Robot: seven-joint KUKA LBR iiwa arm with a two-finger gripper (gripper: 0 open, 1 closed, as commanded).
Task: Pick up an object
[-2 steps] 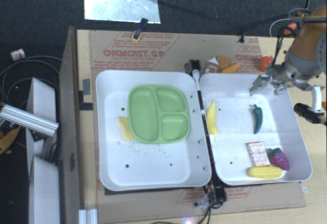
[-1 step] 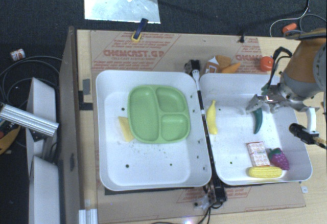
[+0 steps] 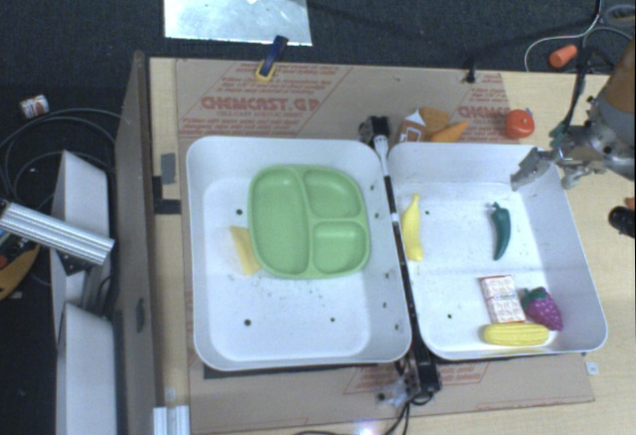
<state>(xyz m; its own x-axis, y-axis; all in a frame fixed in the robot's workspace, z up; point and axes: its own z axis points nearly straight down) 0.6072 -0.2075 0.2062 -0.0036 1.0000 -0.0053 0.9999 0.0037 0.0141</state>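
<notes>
The right bin [image 3: 447, 324] holds a yellow banana [image 3: 409, 227] by its left wall. It also holds a green pepper [image 3: 500, 229], a small red box [image 3: 500, 297], purple grapes [image 3: 543, 308] and a yellow corn cob [image 3: 515, 334] near the front right corner. My gripper [image 3: 550, 169] hangs over the bin's back right corner, above and to the right of the pepper. It is open, with nothing between its fingers.
The left bin [image 3: 288, 334] holds a green divided plate [image 3: 308, 221] and a yellow piece [image 3: 243, 249] beside it. Behind the bins lie a red tomato [image 3: 518, 123] and a carrot [image 3: 447, 132] on the cardboard. Cables hang at the back right.
</notes>
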